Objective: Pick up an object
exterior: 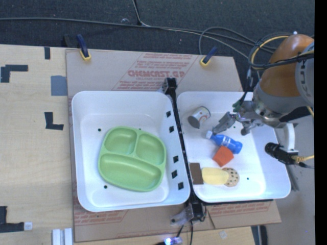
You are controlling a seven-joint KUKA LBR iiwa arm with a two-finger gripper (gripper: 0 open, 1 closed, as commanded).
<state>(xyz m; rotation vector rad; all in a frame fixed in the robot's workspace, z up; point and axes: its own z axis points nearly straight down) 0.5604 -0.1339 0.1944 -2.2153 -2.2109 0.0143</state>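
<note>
My gripper [234,129] hangs over the right bin [258,185], its two fingers spread open with nothing between them. Just below it lies a blue bottle [225,141] with a white cap, tilted across the bin floor. An orange block [223,156] touches the bottle's lower side. A grey cup [198,118] lies on its side to the upper left of the gripper. Near the bin's front wall lie a yellow piece [214,176], a round speckled cookie [231,177] and a brown block [195,173].
The left bin [87,116] holds a green divided plate [133,158]. A black divider [175,131] runs between the two bins. The arm's orange band [288,52] and grey wrist sit above the right bin's far right corner. Cables loop behind the bins.
</note>
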